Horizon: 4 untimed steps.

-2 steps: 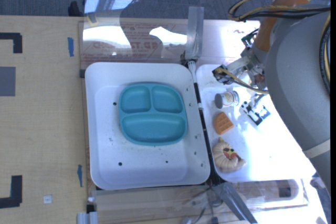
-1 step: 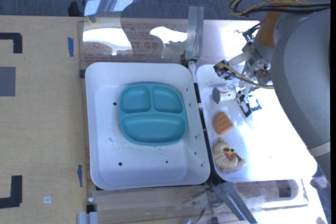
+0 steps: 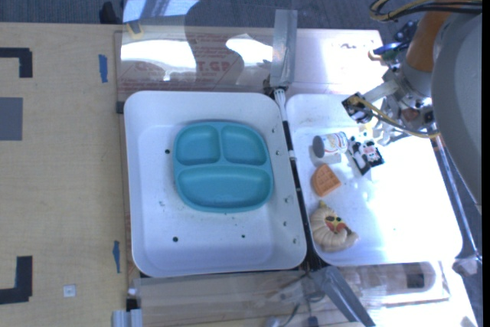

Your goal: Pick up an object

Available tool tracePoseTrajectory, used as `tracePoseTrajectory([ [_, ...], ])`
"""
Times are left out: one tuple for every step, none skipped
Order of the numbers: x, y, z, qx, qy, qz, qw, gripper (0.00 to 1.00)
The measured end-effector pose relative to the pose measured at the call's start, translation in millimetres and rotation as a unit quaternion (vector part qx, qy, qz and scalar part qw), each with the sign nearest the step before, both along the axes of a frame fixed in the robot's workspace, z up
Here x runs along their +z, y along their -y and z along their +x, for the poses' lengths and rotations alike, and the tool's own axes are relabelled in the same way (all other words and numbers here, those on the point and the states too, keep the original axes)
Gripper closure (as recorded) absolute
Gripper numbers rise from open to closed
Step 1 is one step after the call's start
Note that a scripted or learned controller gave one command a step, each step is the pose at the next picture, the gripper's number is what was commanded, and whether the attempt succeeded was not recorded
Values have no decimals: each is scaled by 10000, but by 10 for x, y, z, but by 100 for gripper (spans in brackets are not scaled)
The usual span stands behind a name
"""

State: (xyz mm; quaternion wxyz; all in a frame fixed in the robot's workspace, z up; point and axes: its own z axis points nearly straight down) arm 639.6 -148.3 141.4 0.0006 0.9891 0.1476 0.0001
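Where bins meet, an orange wedge (image 3: 325, 180) (toast-like).

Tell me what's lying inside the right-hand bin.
The right bin holds a small jar on its side, an orange wedge and a beige pastry-like toy. The gripper covers whatever lies beneath it.

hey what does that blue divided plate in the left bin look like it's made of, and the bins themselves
The teal three-compartment plate looks like moulded plastic with a matte finish: uniform colour, rounded edges, soft dull sheen. The two shallow white bins, left and right, also look like plastic, smoother and glossier, since the right one throws a strong glare; thin sheet metal can't be ruled out.
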Motion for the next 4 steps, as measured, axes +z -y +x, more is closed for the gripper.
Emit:
tracePoseTrajectory([
  [-158,-198,89,132,6,2,9999,100],
  [-74,185,-730,665,-23,12,9978,100],
  [61,-203,-1608,-251,-29,25,9997,100],
  [157,459,-1606,573,-14,6,9984,100],
])
